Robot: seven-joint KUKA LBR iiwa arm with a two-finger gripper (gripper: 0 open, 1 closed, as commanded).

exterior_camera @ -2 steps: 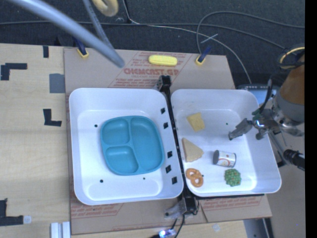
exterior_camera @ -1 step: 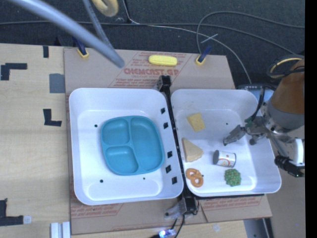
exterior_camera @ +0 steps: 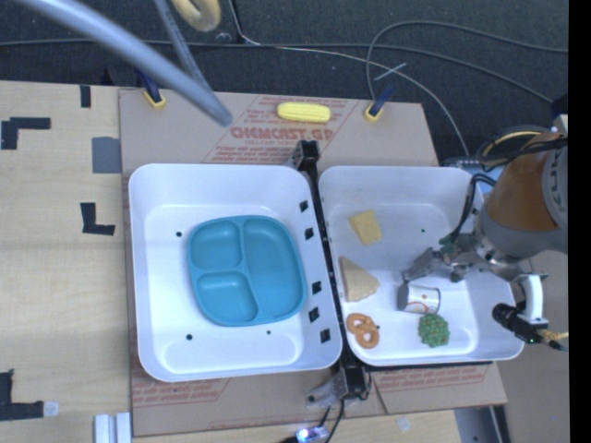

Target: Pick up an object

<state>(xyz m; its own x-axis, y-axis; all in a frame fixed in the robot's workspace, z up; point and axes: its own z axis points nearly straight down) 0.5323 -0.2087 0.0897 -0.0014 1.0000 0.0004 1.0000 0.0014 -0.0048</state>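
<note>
We see the tool [exterior_camera: 420, 280] low in the right bin [exterior_camera: 397, 178], just above a small cup [exterior_camera: 420, 297] beside the broccoli [exterior_camera: 433, 329], its grip unreadable to us, so nothing looks lifted yet.

Grey arm [exterior_camera: 554, 192], orange band, dark metal pincer [exterior_camera: 420, 282]

Open floor between cheese wedge [exterior_camera: 358, 280] and cup [exterior_camera: 420, 297]
</note>
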